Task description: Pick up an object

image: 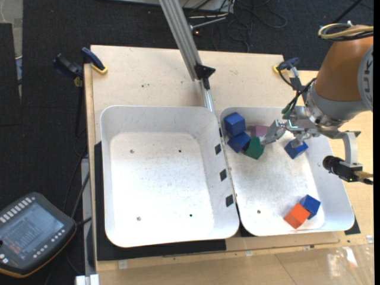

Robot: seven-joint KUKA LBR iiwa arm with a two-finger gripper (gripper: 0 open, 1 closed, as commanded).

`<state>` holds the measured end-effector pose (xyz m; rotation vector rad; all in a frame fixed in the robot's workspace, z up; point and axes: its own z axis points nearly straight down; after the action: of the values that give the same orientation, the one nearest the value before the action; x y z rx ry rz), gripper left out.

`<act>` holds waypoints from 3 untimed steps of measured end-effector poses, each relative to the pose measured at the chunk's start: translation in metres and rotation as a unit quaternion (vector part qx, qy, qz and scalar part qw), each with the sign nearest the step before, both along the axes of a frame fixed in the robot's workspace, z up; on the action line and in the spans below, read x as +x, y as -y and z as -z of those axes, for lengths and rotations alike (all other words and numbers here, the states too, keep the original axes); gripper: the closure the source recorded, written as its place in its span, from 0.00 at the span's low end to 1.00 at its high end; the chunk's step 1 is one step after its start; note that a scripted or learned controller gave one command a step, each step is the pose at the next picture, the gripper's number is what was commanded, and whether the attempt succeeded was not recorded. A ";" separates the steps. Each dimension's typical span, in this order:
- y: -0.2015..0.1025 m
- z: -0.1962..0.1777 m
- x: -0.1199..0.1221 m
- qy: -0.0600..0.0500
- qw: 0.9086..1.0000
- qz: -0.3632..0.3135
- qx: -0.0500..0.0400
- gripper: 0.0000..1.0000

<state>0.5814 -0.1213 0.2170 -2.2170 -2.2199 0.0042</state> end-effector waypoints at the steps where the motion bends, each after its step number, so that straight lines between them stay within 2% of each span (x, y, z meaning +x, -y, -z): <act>1: 0.000 -0.002 0.000 0.002 1.000 0.001 0.000 0.00; 3: -0.014 0.102 0.011 0.000 1.000 0.000 0.000 0.00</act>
<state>0.5926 -0.1077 0.1155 -2.2167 -2.2213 0.0044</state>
